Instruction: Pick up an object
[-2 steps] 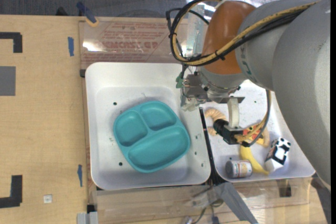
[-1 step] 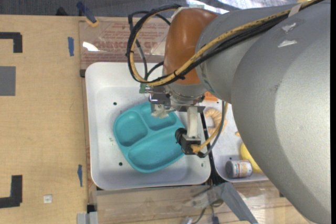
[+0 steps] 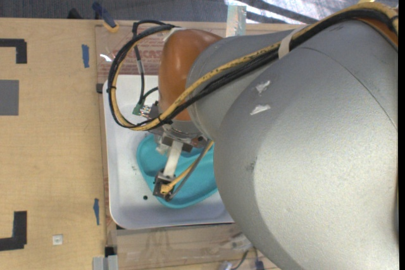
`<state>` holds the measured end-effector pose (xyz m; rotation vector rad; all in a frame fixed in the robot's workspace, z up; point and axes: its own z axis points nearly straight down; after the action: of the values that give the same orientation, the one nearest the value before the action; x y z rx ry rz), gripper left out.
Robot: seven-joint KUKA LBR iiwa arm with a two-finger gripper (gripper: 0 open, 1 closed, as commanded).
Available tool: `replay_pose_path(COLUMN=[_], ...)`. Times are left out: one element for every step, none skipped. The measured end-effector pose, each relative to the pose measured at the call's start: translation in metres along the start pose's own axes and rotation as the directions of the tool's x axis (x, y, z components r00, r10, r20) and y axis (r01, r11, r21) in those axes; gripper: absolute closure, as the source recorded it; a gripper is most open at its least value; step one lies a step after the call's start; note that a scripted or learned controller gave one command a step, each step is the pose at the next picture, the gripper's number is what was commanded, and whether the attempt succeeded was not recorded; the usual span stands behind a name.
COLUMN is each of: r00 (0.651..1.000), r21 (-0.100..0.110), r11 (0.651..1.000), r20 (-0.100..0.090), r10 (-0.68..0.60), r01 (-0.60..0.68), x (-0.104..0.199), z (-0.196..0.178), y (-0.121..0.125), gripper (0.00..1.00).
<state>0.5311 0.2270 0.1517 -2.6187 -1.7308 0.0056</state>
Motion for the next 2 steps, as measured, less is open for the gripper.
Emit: replay_pose_path(r00=[0.993, 0.966], r21=[-0.005, -0.002], r11=[0.993, 0.966], r20=[-0.007, -0.001], r10=[0.114, -0.258], r01=[-0.114, 0.258], x=[-0.013, -0.022], z=[-0.077, -0.091], y=[-0.029, -0.048], gripper=[1.0, 1.0])
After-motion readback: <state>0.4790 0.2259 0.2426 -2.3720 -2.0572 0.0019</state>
